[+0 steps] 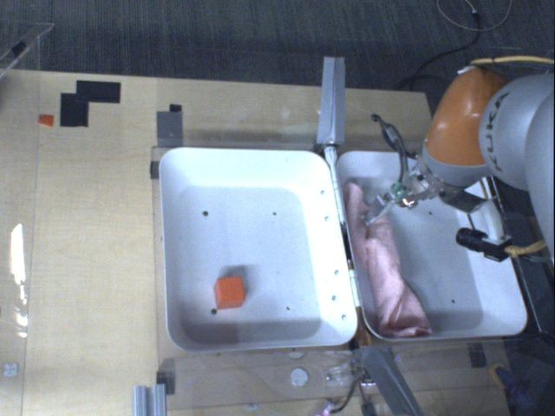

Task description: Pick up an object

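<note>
A wooden bench [87,258] carries black patches [82,100] and a small orange mark [46,120] near its far left corner. A grey metal bar [331,102] stands upright at the back, and a thin wire loop [473,11] lies on the dark carpet [217,24] beyond.

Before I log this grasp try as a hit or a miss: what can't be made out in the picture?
- Gripper over the right bin: small and blurred in the camera view, so its finger state is unclear.
- Whether it touches the pink cloth: contact too fine to resolve.
- Arm: cut off by the right edge.
- Orange block in the left bin: surface detail too small.
</note>
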You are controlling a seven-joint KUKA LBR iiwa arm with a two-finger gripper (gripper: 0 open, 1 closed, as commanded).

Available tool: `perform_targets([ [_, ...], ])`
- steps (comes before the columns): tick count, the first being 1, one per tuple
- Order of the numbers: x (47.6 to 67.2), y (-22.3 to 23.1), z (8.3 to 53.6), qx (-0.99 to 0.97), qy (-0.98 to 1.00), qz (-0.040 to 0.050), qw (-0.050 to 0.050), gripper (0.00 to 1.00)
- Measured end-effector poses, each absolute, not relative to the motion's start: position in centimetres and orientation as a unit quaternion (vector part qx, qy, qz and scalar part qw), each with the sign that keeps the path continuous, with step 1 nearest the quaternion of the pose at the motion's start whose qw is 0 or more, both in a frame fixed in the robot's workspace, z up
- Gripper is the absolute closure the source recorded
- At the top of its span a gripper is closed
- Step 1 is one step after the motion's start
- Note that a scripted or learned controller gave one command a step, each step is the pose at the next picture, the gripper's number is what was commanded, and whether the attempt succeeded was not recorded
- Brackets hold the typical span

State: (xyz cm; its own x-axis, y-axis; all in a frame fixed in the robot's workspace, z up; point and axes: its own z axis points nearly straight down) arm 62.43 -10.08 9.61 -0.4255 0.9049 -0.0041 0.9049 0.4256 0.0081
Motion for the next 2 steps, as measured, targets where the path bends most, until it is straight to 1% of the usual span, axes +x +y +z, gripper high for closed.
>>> perform_targets([
  [1,57.4,-10.2,9.1,0.501,0.866,0.0047,0.009,0.00],
  [2,57.8,-10.0,10.3,0.500,0.866,0.0072,0.013,1.00],
])
